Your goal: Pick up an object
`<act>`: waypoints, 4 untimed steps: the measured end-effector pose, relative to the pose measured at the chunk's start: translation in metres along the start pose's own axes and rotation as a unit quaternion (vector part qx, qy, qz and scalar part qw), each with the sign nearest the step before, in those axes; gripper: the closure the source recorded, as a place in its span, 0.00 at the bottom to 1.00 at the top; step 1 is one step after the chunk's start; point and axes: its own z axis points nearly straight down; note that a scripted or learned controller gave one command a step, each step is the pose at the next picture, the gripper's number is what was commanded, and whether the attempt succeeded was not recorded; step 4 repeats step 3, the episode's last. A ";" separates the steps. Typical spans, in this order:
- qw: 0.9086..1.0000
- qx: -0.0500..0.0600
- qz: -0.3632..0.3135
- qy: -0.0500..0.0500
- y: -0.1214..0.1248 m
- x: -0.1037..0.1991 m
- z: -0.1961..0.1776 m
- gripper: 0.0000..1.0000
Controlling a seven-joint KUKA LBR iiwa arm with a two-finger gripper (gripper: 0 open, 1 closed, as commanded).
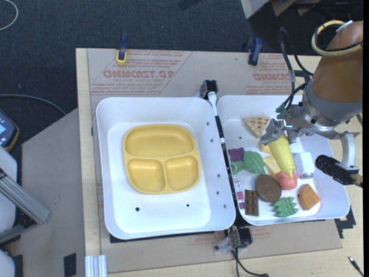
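Note:
The right bin [340, 203] holds several toy foods. A long yellow piece [282, 154] lies slanted in its middle, with a red piece [287, 181] at its lower end. My gripper [281, 131] hangs over the yellow piece's upper end, which reaches up under the gripper. Whether it is touching the piece I cannot tell. Left of the gripper lies a tan waffle wedge [256, 124]. Below are a brown round patty [268, 187], a green leafy piece [253, 162], a purple piece [236, 153], a chocolate bar [251, 201], a small green piece [285, 206] and an orange cracker [308, 197].
The left bin [109, 154] holds a yellow divided plate [161, 157]. A black divider rail [222, 149] runs between the bins. The arm's grey and orange body [340, 68] covers the right bin's far right corner. A black cylinder [331, 167] juts over the right rim.

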 end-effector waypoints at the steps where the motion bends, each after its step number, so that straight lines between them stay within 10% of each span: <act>1: 1.000 0.000 0.000 0.000 -0.032 0.028 0.003 1.00; 4: 1.000 0.000 0.002 0.000 -0.055 0.040 -0.006 1.00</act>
